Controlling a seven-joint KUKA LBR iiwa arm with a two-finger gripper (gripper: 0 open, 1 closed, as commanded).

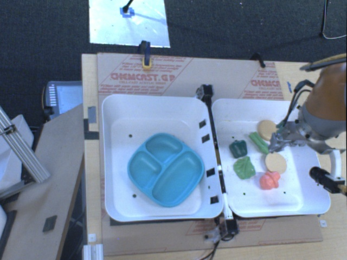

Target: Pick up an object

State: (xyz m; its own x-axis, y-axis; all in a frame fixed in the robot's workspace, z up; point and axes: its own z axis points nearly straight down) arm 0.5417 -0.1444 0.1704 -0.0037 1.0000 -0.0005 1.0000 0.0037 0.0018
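a pink toy piece (pixel 269 181) is being seen nearest the camera in the right white bin (pixel 282 206), lying toward that bin's front. just behind it a pale round disc (pixel 275 163) is resting on the bin floor, and to its left a light green leafy toy (pixel 244 168) is lying, with a dark green pepper-shaped toy (pixel 237 148) just beyond that. a long green toy vegetable (pixel 258 142) is lying slanted between the pepper and the gripper (pixel 276 142), and a tan round piece (pixel 266 128) is sitting at its far end. the gripper is being held low over the right bin, just above the pale disc and beside the long green vegetable; whether it is released or clenched cannot be told, as nothing is being seen clearly at its tip. the grey arm with its orange band (pixel 331 93) is reaching in from the right. in the left white bin (pixel 114 161) a blue divided plate (pixel 165 169) is lying. behind both bins a cardboard sheet (pixel 184 72) is being seen.
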